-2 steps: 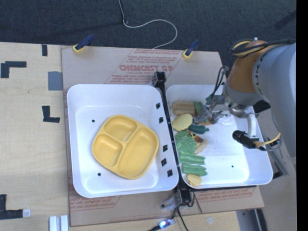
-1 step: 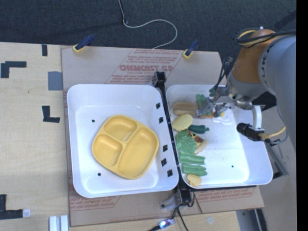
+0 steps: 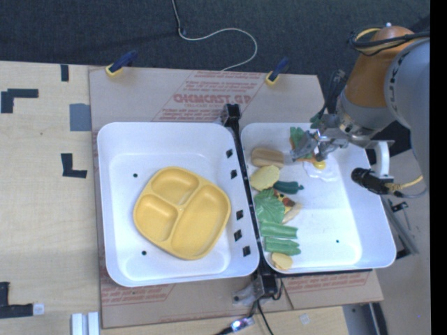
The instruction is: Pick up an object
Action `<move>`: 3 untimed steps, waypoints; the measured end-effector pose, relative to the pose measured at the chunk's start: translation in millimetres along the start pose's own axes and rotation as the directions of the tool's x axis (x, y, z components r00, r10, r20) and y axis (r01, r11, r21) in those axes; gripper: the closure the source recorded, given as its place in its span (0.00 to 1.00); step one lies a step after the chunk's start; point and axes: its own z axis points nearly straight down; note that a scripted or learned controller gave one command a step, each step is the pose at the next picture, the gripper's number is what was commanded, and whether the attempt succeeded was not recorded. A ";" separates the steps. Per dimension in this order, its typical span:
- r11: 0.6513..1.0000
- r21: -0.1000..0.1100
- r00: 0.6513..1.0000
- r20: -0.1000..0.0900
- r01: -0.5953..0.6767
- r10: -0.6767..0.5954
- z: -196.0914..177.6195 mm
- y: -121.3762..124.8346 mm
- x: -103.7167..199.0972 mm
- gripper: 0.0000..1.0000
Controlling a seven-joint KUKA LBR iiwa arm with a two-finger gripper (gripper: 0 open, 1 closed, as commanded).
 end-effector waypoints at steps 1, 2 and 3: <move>1.000 0.000 1.000 0.000 0.000 0.000 -48.1 0.2 0.8 1.00; 1.000 0.001 1.000 -0.001 0.005 -0.005 -57.2 29.4 54.0 1.00; 1.000 0.003 1.000 0.001 0.001 -0.001 -42.2 41.0 78.4 1.00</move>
